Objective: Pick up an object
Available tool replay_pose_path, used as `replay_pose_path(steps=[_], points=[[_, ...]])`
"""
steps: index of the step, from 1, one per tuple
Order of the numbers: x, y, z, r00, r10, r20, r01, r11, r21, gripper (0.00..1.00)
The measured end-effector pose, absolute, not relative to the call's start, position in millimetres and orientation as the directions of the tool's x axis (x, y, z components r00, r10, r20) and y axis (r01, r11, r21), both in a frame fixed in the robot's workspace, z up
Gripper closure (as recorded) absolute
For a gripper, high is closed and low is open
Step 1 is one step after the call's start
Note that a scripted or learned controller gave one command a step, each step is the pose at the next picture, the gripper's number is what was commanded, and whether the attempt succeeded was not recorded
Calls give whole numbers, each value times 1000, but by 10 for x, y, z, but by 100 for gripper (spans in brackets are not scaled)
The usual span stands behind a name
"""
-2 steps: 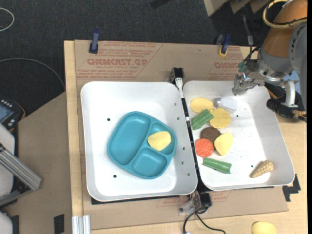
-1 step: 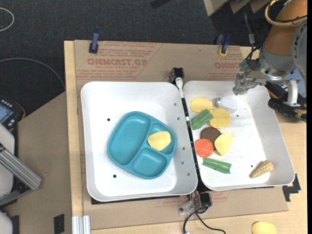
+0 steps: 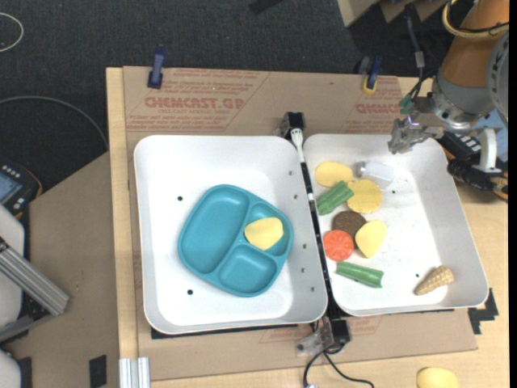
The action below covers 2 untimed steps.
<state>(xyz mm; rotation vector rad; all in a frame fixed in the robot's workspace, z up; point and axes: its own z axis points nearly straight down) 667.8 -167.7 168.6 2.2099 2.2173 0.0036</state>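
Plastic toy food pieces are gathered in the left half of the right white bin [image 3: 452, 217]: a round red tomato slice [image 3: 338, 245], a dark brown disc [image 3: 350, 221], a green ridged pod [image 3: 334, 197], a long green bean [image 3: 359, 275] and a tan waffle cone [image 3: 434, 280] lying apart at the near right. Each piece is judged light, rigid and smooth, so the long green bean, lying clear of its neighbours, should be pinched across its narrow width at mid-length. The gripper [image 3: 401, 141] is seen above the far edge of that bin with nothing between its tips, and whether it is spread or pressed together cannot be told.
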Motion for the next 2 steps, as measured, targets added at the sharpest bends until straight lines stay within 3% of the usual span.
replay_pose_path(steps=[1,2], points=[[6686,-1672,1789,-5,1000,-8,1000,5,12,100],[5533,-2274,789,9,1000,4,1000,-9,-14,100]])
